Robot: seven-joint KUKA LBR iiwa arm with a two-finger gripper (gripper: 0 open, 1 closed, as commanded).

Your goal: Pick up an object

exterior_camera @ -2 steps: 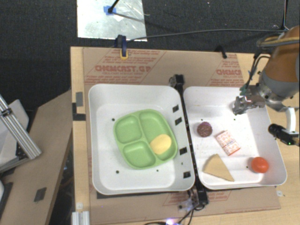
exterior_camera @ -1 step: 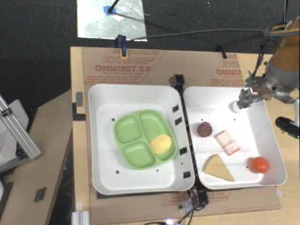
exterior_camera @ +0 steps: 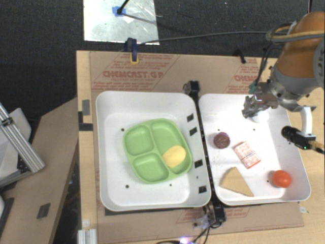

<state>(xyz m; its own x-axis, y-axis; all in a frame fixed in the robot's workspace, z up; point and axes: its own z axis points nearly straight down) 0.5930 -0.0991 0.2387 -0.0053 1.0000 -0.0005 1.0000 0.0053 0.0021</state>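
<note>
In the right bin lie a dark red round patty, a small red-and-white packet, a tan wedge and an orange-red ball. My gripper hangs over the bin's far part, above and right of the patty. A small white thing lies just under it. In the left bin a green divided tray carries a yellow lump in its right compartment.
A black divider with clips runs between the two bins. A black fitting juts in at the right bin's right edge. Behind the bench lie a silvery sheet and a blue clamp.
</note>
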